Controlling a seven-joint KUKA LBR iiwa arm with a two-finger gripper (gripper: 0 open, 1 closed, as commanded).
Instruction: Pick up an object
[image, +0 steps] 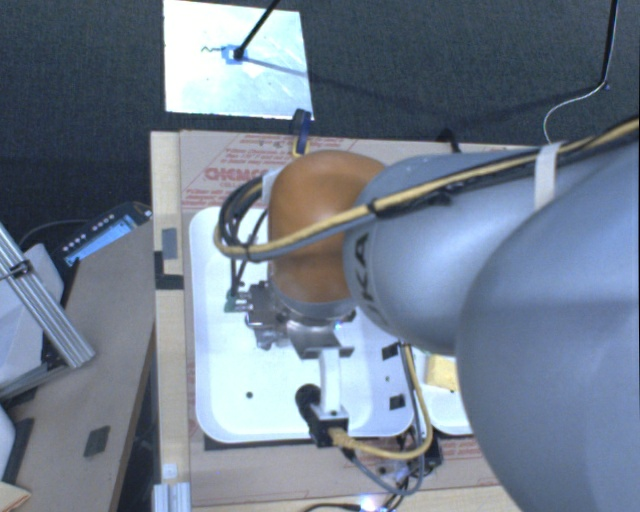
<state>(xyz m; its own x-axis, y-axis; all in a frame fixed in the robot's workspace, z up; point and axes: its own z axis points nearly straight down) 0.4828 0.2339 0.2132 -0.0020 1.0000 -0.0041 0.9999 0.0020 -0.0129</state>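
Over the left bin (215, 400), the arm (480, 300) (grey, orange-banded) blocks most contents.

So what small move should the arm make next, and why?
Probably a short lift straight up. The arm hangs low over the left bin, and its own bulk hides the bin floor beneath the wrist, so no object can be made out there. Rising a little would likely uncover the bin and let a target be chosen.
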